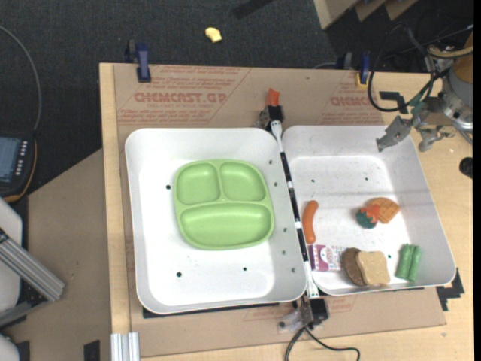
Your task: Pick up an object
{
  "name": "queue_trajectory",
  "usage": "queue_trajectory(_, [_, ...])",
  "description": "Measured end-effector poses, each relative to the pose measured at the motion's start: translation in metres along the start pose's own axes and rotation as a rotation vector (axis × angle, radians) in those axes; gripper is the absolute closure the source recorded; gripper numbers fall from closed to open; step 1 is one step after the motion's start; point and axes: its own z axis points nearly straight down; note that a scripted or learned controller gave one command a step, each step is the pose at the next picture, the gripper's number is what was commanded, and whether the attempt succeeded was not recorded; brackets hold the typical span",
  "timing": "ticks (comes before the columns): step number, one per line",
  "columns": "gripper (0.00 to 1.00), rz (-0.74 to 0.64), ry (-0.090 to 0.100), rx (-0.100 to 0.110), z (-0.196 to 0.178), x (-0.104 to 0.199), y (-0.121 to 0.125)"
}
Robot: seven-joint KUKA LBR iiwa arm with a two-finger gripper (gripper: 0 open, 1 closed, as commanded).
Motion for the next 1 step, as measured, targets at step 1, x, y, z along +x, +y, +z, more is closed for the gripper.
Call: queue_trajectory(1, [0.00,-0.002,-0.002,-0.004,0.0343,0.0037,0.0473])
